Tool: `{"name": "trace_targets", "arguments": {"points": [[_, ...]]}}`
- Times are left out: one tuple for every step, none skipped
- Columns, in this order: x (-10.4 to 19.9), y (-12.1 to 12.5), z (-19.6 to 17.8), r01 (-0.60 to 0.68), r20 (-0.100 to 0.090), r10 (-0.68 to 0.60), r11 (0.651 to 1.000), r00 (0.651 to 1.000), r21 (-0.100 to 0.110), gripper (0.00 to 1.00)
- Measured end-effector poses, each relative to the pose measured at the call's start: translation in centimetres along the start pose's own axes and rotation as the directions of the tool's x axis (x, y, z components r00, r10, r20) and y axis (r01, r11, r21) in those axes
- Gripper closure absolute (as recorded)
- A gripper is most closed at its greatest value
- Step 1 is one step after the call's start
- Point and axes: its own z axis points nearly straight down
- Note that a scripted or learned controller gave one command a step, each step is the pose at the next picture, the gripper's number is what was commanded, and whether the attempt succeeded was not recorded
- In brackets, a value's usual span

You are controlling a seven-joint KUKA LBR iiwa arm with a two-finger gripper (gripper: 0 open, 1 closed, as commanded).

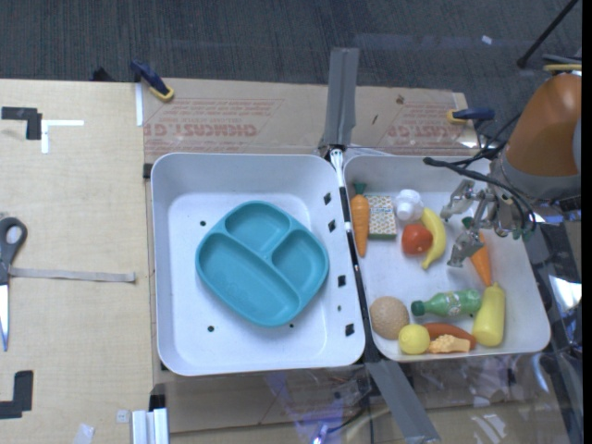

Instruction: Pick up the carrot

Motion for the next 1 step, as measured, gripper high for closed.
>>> {"name": "trace_targets", "arguments": {"points": [[5.69, -2.84, 0.01, -0.045, -0.001, 0.045, 0.999, 0.999, 0.0, 0.0]]}}
